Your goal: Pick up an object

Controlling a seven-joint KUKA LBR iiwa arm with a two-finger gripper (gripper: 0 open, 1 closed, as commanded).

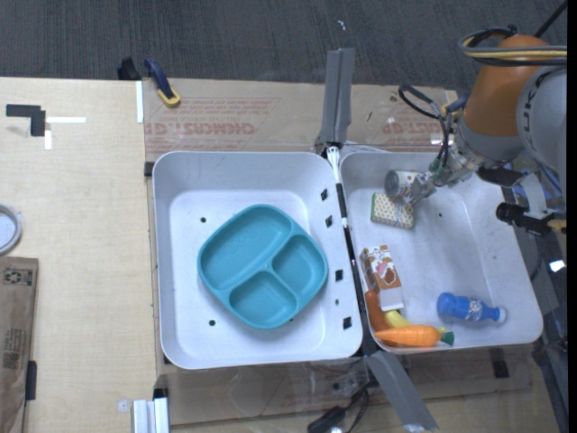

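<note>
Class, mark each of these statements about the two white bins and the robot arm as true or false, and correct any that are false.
1. The blue divided plate lies in the left bin. True.
2. The blue bottle lies in the left bin. False: it lies in the right bin, near the front right corner.
3. The gripper is over the back part of the right bin, close to a small checkered sponge. True.
4. The orange carrot rests on the blue plate. False: it lies along the right bin's front edge.
5. The snack packet stands near the right bin's left wall. True.
</note>
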